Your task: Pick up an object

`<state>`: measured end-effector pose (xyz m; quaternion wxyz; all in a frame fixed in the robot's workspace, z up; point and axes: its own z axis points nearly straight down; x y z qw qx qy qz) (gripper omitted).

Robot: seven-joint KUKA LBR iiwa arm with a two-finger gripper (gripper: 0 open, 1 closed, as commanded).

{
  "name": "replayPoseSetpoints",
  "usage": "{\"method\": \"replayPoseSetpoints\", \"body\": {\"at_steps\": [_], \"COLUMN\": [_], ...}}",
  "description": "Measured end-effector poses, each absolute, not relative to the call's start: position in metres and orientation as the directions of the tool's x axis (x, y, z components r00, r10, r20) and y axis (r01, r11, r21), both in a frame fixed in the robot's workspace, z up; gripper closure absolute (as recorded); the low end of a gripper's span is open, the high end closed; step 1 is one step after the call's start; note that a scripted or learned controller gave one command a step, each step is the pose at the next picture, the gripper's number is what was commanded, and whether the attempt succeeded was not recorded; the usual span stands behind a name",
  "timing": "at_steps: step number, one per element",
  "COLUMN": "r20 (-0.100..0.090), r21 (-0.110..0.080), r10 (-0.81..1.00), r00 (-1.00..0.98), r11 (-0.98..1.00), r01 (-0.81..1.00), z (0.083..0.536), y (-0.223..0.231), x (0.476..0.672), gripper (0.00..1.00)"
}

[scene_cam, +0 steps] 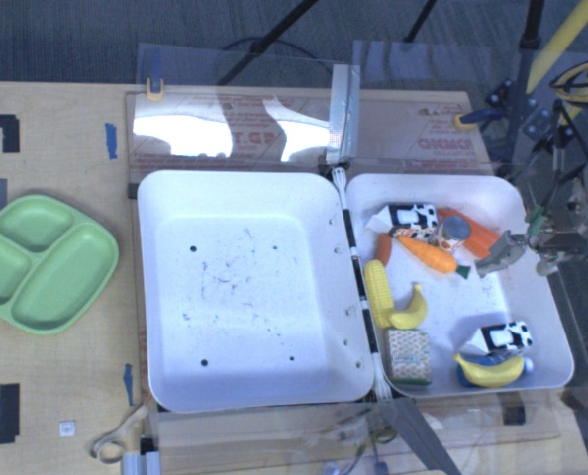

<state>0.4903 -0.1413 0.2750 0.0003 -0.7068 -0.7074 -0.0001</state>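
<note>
Nearest me, along the front edge of the bench (66, 384), the right bin (546, 379) holds most of the clutter. A banana (490, 370) lies in its front corner with a black-and-white cow toy (504, 337) touching it from behind, and a small speckled block (410, 354) sits just to their left by the divider. A little further back a second banana (410, 310) leans against a corn cob (376, 287). Beyond those, near the back wall, a carrot (428, 253), another cow toy (411, 217), a grey ball (456, 229) and an orange piece (480, 236) are bunched tight together. The left bin (155, 265) has nothing to grab, and a green divided plate (45, 263) rests off to the left on the bench.

What could go wrong: that back pile is so crowded that a descent there might land on two things at once, or nudge the carrot aside and come up with nothing. The round ball would likely roll off any glancing contact.

The arm comes in low from the right, its wrist hanging over the bin's right rim, with the claw (499, 252) pointing left toward the orange piece and the carrot's tip. It looks released, with nothing between its prongs, though the angle makes that a rough reading
</note>
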Motion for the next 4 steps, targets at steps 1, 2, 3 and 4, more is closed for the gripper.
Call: {"method": "replayPoseSetpoints", "body": {"at_steps": [1,2,3,4], "r20": [0.001,-0.001,-0.001,-0.001], "r21": [-0.001,0.006,0.007,0.002], "r10": [0.999,0.993,0.993,0.923], "r00": [-0.039,-0.121,-0.119,-0.384], "r11": [0.039,0.121,0.119,0.384], "r01": [0.999,0.993,0.993,0.923], "z": [0.176,0.087,0.097,0.2], "y": [-0.111,-0.108,-0.109,-0.136], "x": [0.527,0.593,0.594,0.593], "gripper": [0.0,0.0,1.0,1.0]}}
